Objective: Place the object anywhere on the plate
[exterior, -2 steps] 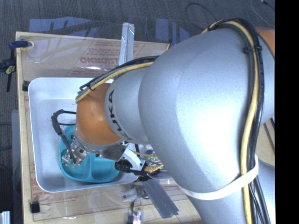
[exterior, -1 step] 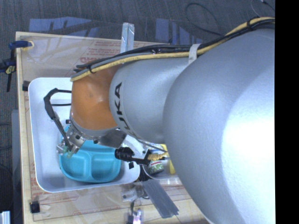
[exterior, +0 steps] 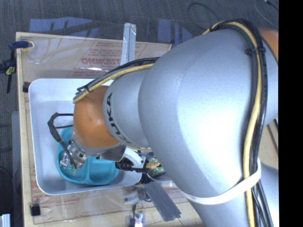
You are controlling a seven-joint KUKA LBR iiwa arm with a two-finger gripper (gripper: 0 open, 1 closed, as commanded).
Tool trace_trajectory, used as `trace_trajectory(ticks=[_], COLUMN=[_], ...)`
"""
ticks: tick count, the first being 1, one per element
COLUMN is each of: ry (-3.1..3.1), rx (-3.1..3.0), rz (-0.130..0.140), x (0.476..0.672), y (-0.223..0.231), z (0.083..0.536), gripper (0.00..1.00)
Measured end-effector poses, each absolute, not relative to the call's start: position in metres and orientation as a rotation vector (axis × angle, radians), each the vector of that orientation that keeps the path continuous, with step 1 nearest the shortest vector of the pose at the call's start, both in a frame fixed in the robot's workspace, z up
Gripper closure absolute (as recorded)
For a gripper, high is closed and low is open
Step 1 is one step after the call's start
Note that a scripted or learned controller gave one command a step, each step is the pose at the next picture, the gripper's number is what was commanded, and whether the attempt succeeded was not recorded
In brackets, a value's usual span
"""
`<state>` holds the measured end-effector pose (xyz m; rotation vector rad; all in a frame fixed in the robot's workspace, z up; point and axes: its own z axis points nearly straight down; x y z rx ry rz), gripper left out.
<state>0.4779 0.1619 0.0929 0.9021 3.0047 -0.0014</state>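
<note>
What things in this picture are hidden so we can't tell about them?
Blue plate, camera view: the arm covers its top part.
Gripper, camera view: too small and cluttered to tell whether it holds anything.
White bin, camera view: the arm hides its right side.
The arm, camera view: cut off at the bottom edge.

— Where was the plate [exterior: 102, 174] seen?
— It was set in the left bin [exterior: 35, 126], close to the near wall and well apart from the far one.
— What was seen above it?
— The gripper [exterior: 71, 161] was placed over the plate's left part. The arm [exterior: 189, 117] was stretched in from the right, across the bin's right side.
— And behind the bin?
— An upright bar [exterior: 129, 41] was fixed on the bench [exterior: 71, 56] behind the bin's far wall, and a clamp [exterior: 19, 45] was fastened at the bench's far left corner.
</note>
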Motion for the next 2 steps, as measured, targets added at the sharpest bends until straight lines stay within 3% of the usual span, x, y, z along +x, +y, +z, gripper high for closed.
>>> trace_trajectory(ticks=[1, 2], ry=[3.001, 2.915], rx=[0.931, 1.18], rz=[0.0, 0.002], x=[0.477, 0.476], y=[0.16, 0.15], z=[0.196, 0.093], gripper=[1.0, 1.0])
